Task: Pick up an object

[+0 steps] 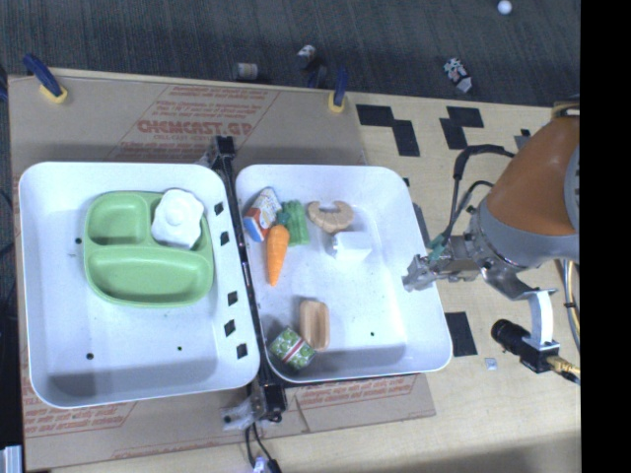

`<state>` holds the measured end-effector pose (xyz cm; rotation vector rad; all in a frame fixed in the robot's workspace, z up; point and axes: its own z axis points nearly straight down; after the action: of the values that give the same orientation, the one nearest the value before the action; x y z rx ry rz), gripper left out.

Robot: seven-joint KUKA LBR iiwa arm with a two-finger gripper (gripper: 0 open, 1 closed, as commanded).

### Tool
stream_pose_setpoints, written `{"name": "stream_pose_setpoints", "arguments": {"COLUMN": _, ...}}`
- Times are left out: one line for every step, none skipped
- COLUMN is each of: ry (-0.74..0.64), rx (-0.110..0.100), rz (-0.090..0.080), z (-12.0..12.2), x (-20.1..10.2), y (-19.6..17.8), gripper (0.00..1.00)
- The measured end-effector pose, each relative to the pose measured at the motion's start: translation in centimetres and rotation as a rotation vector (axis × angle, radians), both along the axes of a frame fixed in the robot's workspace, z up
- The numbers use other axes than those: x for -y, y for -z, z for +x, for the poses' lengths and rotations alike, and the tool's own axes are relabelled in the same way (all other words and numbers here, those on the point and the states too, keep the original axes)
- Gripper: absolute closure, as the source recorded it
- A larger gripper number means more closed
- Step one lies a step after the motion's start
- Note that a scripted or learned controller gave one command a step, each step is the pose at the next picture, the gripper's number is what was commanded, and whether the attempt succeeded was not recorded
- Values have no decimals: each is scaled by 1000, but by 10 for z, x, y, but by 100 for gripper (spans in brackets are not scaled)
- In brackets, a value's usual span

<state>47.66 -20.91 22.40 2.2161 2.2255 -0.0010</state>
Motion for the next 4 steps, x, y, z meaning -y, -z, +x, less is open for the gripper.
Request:
{"name": "stream_pose_setpoints", "arguments": {"ry": -3, "rx": -2, "rz": 1, "z": 0, "x": -16, "y": 7, "gripper": 100}}
{"name": "stream_pose_setpoints", "arguments": {"ry": -2, "rx": 2, "rz": -1, "z": 1, "x": 1, "y": -46, "gripper": 100}}
{"name": "stream_pose_setpoints", "arguments": {"ry": -4, "rx": -1, "rz": 1, "z": 1, "x": -84, "y": -36, "gripper": 100}}
{"name": "stream_pose_setpoints", "arguments": {"ry": -3, "rx": -4, "rz": 1, "z": 0, "x": -35, "y": -18, "gripper": 100}}
